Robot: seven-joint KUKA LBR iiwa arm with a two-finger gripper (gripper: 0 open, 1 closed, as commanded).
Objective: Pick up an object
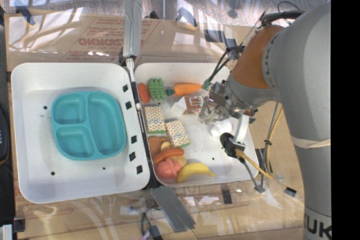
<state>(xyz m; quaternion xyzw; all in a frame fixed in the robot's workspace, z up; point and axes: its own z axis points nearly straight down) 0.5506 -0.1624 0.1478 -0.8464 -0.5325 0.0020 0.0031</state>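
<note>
Orange plastic toy carrot [188, 88] lying in right white bin [247, 174], just beside metal two-finger hand [209, 114]; hand's grip state impossible to tell.

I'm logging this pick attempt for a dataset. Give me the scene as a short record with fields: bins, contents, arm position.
left bin: holds a teal divided plate
right bin: holds toy food along its left side
items in right bin: carrot, banana, two cracker boxes, green piece, pink piece
arm: reaches in from the right, over the right bin
tool: above the right bin's upper middle, near the carrot
item in tool: none visible
</note>
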